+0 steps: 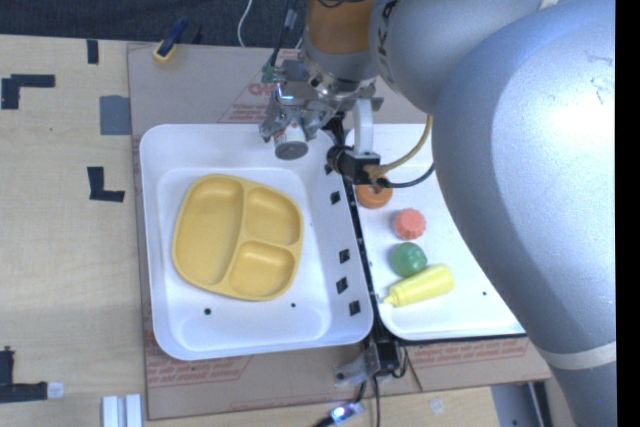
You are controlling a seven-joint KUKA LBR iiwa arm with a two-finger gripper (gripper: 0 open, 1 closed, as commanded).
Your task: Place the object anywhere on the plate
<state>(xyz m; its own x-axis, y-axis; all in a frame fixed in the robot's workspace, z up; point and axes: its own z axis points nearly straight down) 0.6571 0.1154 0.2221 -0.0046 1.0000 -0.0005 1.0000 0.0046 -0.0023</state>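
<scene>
**Arm parked over the far edge of the left bin, toys in the right one**

Starting at the near edge: there's the cardboard sheet (240, 375) under the bins, sitting on a light wooden bench (60, 245) with a few black tape marks on it. The left bin (160, 315) holds the yellow plate (238, 236) (three compartments, nothing in them), a bit left of centre.

In the right bin (450, 320), nearest first: a yellow squeeze-bottle toy (421, 286) lying on its side, a green round thing (407, 259) just behind it and pretty much touching it, then a pink-red one (409, 224), then an orange piece (374, 196) near the divider, partly hidden by a black bit of the arm's hardware.

Further back, the gripper (290, 140) hangs over the far rim of the left bin, beyond the plate. Can't tell from this angle whether it's spread or pinched, or whether it's got anything.

Behind all that: dark carpet-looking floor, and a small blue and yellow object (171, 40) at the bench's far edge.
</scene>
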